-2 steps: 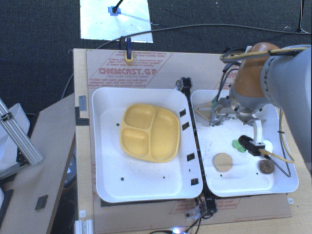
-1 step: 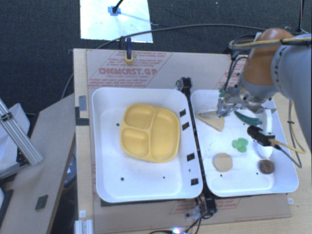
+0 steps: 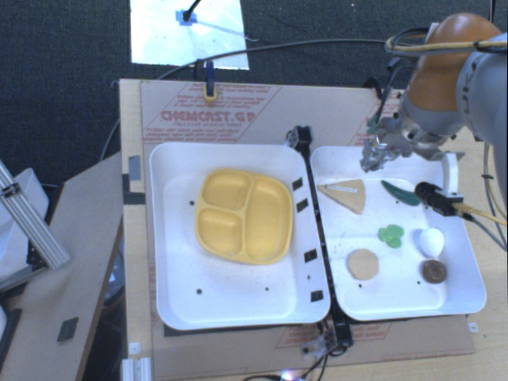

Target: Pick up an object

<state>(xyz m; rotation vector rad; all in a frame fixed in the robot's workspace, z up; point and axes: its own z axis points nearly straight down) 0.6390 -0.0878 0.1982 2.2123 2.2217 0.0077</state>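
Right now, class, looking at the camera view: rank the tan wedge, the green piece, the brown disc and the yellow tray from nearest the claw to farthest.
From the claw:
1. Tan wedge, right bin, just below-left.
2. Green piece, right bin's middle.
3. Brown disc, right bin's near corner.
4. Yellow tray, left bin.

yellow tray point(image 3: 244, 216) fills left bin point(image 3: 178, 292), right bin point(image 3: 460, 292) cluttered

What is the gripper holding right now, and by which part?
Nothing that can be seen. The gripper hangs over the right white bin's far edge, above and apart from the tan wedge-shaped piece; nothing shows between it and the bin.
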